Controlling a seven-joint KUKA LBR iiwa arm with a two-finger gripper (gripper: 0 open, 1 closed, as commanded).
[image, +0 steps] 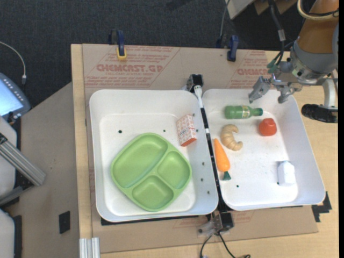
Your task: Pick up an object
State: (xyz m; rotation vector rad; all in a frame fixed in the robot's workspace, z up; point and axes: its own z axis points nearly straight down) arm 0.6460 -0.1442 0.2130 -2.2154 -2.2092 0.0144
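My gripper (270, 93) hangs open over the far edge of the right bin (301, 144), with nothing between its fingers. Just below and left of it lies a green bottle (242, 112) on its side. A red tomato-like piece (267, 127) sits below the gripper. Further toward the middle are a tan croissant (231, 136) and an orange carrot (221, 155) by the bin's left wall. A white bottle (286, 172) lies near the right bin's front right.
The left bin (102, 117) holds a green divided plate (151, 171) and a small red-and-white carton (186, 130). Two blue clamps (121, 43) grip the board's far edge. A black bar (204, 122) runs between the bins.
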